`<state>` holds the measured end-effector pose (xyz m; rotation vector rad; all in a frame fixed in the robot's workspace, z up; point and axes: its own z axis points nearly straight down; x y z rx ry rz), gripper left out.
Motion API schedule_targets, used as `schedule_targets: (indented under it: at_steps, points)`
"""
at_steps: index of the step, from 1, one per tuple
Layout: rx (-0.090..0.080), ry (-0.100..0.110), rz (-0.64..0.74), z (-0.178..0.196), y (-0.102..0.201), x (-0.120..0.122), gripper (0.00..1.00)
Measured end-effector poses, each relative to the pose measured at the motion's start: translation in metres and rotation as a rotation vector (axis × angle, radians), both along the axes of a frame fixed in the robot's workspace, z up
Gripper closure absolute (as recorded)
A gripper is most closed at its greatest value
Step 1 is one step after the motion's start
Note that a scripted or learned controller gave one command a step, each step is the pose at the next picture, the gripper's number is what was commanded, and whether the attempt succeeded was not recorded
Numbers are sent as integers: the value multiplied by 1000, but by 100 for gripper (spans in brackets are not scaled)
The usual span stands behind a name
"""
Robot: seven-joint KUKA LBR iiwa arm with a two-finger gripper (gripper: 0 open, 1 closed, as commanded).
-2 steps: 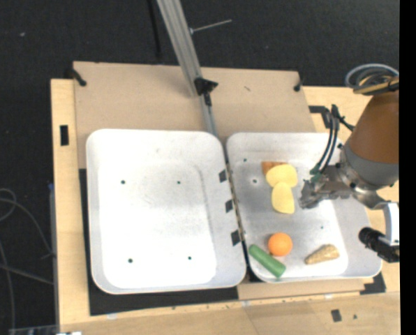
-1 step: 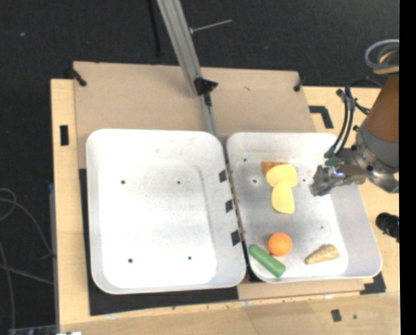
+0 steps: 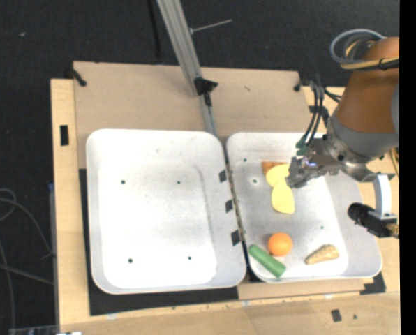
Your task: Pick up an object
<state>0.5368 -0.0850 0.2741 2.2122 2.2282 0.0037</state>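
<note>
Two shallow white bins sit side by side. In the right bin (image 3: pixel 347 257) I see my gripper (image 3: pixel 296 178) touching the far end of a flat yellow banana-shaped piece (image 3: pixel 282 192). I cannot tell if it grips.

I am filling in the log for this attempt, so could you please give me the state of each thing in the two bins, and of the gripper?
Gripper: low over the right bin, at the yellow piece's upper end.
Yellow piece: lying flat, partly under the gripper.
Orange ball: resting free.
Green stick: lying at the near rim.
Tan wedge: lying on its side.
Right bin: holds all four things.
Left bin: bare white floor.
</note>
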Motion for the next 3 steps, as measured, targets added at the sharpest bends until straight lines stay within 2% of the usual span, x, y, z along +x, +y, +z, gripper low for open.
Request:
schedule_targets:
  at_steps: [2,3]
  points:
    - [0,4,-2,-21,94,7,100]
    - [1,1,0,-18,142,25,100]
